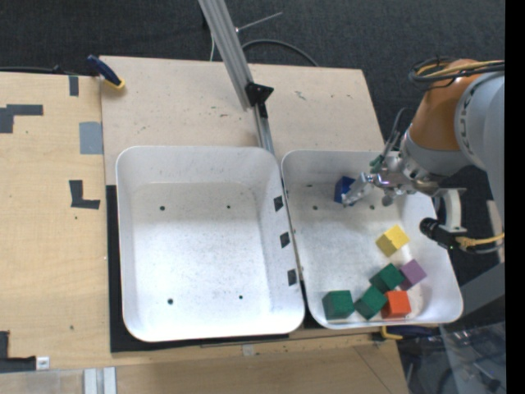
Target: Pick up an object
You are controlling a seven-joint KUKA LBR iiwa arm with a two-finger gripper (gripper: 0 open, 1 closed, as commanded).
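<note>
Object: small blue block, apparently hard plastic or wood (344, 190), in the far left part of the right-hand white bin (328, 245), touching the tip of the gripper (361, 189).
Appearance: solid blue, blocky; edges partly masked by the gripper.
Handling (judged): light, rigid, not fragile; smooth faces may slip, so take it across two opposite flat faces.
Jaws: at the block; open, closed or gripping cannot be told.
Arm: grey, orange-banded wrist (439, 117), reaching in from the right.
Other contents: yellow cube (393, 240), purple block (413, 271), orange block (397, 303) and green blocks (338, 304) clustered near-right, well apart from the blue block.
</note>
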